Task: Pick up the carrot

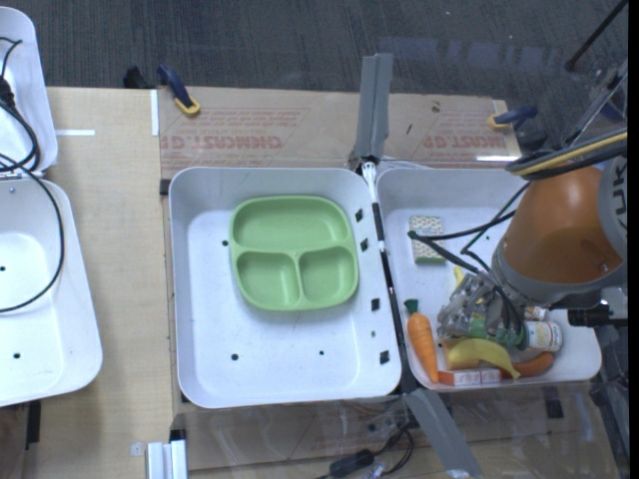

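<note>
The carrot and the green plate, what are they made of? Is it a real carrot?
The carrot looks like a plastic toy: even orange, smooth, with a neat little green top. I can't be sure from here. The green plate looks like matte molded plastic: one flat pale green, rounded edges, three dips pressed into it. It sits in the left white bin, which also looks like plastic.

Two white bins sit side by side: the left bin [200,297] and the right bin [399,183]. One green divided plate [295,252] has three compartments. One carrot [422,339], one banana [479,355], one sponge [426,239] at twelve o'clock of the carrot.
</note>
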Robot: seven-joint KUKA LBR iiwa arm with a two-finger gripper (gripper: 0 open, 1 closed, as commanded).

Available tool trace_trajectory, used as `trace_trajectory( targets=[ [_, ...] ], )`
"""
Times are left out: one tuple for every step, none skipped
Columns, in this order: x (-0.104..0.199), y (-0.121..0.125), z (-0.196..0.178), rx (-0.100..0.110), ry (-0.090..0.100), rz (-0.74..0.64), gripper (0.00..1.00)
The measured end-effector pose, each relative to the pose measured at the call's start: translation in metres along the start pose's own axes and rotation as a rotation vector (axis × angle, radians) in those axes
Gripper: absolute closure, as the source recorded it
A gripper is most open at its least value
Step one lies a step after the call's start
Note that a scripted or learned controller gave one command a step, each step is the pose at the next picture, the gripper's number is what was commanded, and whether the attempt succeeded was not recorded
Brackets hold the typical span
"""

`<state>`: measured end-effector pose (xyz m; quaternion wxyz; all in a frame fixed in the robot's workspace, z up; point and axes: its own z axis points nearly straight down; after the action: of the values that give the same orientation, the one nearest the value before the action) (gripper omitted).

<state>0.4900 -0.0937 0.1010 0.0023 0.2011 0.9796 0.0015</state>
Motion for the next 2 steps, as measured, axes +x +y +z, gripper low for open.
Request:
trace_trajectory(
  targets=[
    [0.008,0.087,-0.090,0.002,0.002,-0.102,1.00],
    [0.067,0.129,-0.128,0.002,0.002,-0.253,1.00]
  ],
)
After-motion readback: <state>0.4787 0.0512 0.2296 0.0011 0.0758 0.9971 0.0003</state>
